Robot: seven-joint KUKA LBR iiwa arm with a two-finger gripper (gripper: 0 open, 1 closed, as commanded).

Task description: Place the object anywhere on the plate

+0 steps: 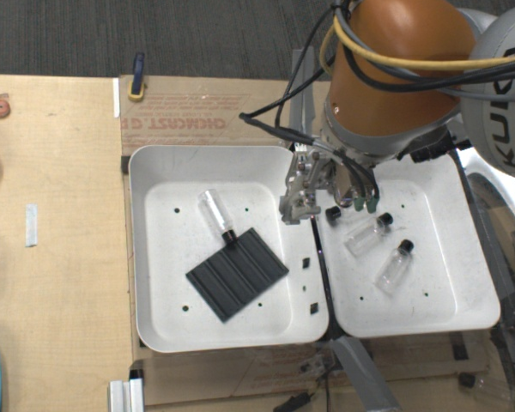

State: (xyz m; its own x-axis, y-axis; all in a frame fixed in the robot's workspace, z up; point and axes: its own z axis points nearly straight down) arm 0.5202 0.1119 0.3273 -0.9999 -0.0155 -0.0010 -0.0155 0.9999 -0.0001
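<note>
Hovering over the seam between the two white bins, the pincer (307, 197) sits at about 12 o'clock of the bench centre, low under the orange-banded arm (395, 58). Whether it is wide or narrow: cannot tell, the wrist clutter hides it, and nothing shows gripped. The plate (238, 274), a dark ribbed slab, lies tilted in the left bin (154, 316) toward 6 o'clock. One clear vial (215, 213) with a dark cap lies at the plate's 11 o'clock corner, cap end touching or just over the edge, body off it. The right bin (463, 316) holds three more clear vials: one (366, 233) near its centre, one (394, 264) at 5 o'clock of that, and a third (336, 214), mostly hidden, just beside the pincer. Count: two bins, one plate, four vials, one pincer. Judgement: placement not done; no vial rests fully on the plate, so pick and drop remain.
</note>
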